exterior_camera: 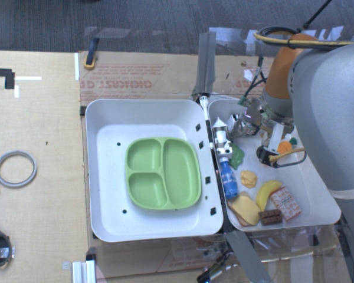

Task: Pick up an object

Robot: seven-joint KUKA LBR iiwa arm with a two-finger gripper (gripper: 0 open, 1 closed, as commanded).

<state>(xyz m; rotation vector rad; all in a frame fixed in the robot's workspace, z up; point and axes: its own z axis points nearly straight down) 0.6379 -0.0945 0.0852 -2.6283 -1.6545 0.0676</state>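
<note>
My gripper (241, 124) hangs low over the far end of the right bin (316, 200), just right of the wall between the two bins. Close beside it lies a clear bottle with a blue lower half (226, 168), and a small green item (237, 156) lies just below it. Toward the bin's near end lie a tan cookie (248, 178), a yellow banana (267, 193), a pink wrapped wafer (285, 203), a brown bar (271, 217) and a yellow wedge (243, 209). An orange item (284, 148) shows under the wrist. I see nothing held.
The left bin (103, 181) holds a green divided plate (163, 173). The grey arm (330, 111) covers the right bin's far right side. A black cable loop (281, 160) hangs by the wrist. A grey tape ring (15, 168) lies on the bench at left.
</note>
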